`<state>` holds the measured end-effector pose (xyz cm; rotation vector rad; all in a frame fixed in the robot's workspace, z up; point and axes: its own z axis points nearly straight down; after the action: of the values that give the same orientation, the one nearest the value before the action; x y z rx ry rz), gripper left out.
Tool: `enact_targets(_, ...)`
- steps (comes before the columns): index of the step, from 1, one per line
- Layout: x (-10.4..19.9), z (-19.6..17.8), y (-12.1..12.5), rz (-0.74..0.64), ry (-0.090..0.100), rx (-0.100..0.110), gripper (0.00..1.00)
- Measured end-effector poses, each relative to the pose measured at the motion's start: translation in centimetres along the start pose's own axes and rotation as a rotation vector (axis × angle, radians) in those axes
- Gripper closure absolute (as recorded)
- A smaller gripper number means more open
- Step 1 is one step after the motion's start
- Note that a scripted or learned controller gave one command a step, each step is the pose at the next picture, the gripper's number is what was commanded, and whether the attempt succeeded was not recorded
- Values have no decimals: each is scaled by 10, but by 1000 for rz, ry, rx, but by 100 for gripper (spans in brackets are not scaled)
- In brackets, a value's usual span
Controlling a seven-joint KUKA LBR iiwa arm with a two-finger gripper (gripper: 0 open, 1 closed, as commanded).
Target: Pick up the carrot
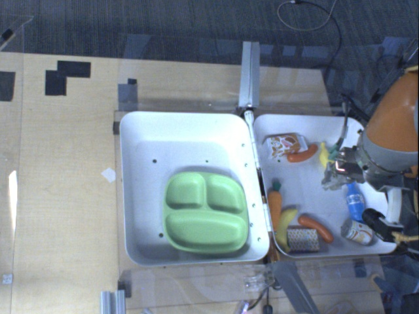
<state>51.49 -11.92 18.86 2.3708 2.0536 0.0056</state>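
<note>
In the right-hand bin (308,124), against its left wall, the carrot (275,204) lies roughly lengthwise along the divider, green top pointing to the far side and orange body running toward the near edge. A yellow banana (285,225) sits just beside its lower end, and a grey grater-like block (302,239) lies close by.

Handling, as a judgement: the carrot appears to be a light, rigid toy with a smooth, tapered surface, so it may slip if taken near the thin tip. Take hold across the thicker mid-body, with the closing direction perpendicular to its long axis. The bin wall on one side and the banana on the other leave little clearance.

The pincer (335,169) hangs over the right half of the same bin, beside a blue bottle (354,201) and well apart from the carrot, which lies to its left and slightly nearer. Whether the pincer is apart or together cannot be determined.
</note>
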Motion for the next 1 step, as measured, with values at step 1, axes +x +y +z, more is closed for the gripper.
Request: enact_targets(1,97,4,-42,157,1,5,100)
